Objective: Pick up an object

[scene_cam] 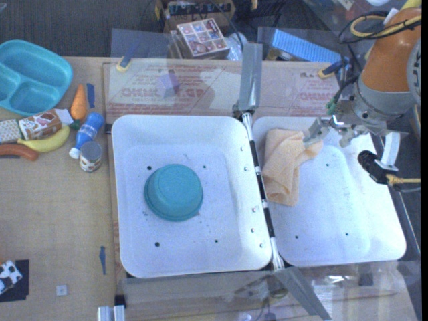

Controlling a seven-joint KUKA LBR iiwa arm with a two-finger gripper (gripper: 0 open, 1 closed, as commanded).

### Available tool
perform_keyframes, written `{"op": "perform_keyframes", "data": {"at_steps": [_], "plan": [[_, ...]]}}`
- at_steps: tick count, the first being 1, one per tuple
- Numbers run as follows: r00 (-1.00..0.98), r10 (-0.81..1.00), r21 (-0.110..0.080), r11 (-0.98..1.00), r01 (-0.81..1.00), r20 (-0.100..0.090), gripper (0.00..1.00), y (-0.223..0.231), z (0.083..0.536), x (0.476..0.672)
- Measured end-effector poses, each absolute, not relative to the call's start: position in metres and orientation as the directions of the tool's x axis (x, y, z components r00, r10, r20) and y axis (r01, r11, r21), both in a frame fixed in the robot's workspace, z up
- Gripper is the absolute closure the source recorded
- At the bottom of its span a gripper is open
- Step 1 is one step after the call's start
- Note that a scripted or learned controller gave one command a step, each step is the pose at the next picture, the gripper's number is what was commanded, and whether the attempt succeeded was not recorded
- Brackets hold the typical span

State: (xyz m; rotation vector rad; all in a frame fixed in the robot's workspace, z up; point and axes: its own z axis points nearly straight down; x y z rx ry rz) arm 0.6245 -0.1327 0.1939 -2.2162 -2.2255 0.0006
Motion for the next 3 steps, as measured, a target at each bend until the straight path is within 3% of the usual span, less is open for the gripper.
{"op": "perform_keyframes", "data": {"at_steps": [1,2,3], "plan": [[-0.104,0.995,0.011,0.104,0.995,-0.003,0.0,-0.154,0.1,0.666],[-0.105,0.994,0.016,0.106,0.994,-0.005,1.0,-0.154,0.112,0.668],[-0.172,0.985,0.003,0.172,0.985,-0.002,1.0,-0.084,0.186,0.668]]}}
